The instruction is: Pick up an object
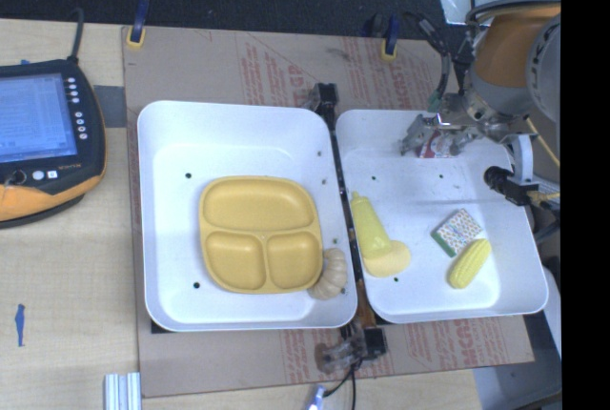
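Seen from above at a slant, the worktop (57, 303) is carrying two shallow white bins lying side by side on a brown cardboard sheet (238, 65). The left bin (167, 136) is holding a yellow divided tray (259, 233) at its centre, and a small beige shell-like piece (331, 273) is resting at the tray's 4 o'clock corner, touching it. In the right bin (515, 289), a yellow bottle-shaped toy (375, 236) is lying along the 9 o'clock wall, a toy corn cob (469, 263) is lying tilted toward 5 o'clock, and a small green-patterned square block (457, 230) is sitting just beside the cob at its 11 o'clock. The grey arm with its orange band (510, 41) is reaching in from 3 o'clock, and the gripper (436, 137) is hanging low over the right bin's 12 o'clock edge, well apart from the three toys; something small and reddish is showing beneath it, too blurred to identify, and I cannot tell how far the gripper is open or whether it is grasping anything. A teach pendant (43, 136) with a lit screen is lying on the worktop at 9 o'clock of the left bin.
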